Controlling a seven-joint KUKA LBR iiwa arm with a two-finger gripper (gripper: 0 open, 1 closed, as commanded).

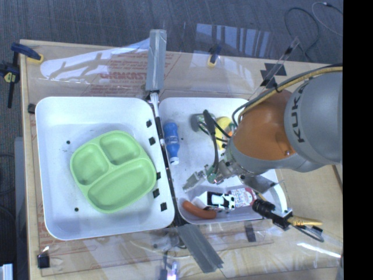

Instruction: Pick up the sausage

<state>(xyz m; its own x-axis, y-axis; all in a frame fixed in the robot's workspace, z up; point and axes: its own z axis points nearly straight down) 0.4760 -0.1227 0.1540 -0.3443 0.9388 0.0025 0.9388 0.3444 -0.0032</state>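
Dark grey carpet [116, 10] surrounds a pale wooden counter [29, 174] under clear plastic sheeting [233, 45], blue clamps [26, 52] gripping its left edge.

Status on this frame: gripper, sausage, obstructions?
Gripper low in right bin, above the reddish-brown sausage. Sausage flat on bin floor. Black-and-white carton right beside it.

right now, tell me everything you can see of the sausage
The sausage is a small reddish-orange link, smooth and slightly glossy, like a toy. It lies flat near the front wall of the right bin, its length running roughly left to right with a slight curve. A black-and-white cow-patterned item lies right beside its right end; whether they touch is unclear. The gripper hangs above and behind it, not on it.
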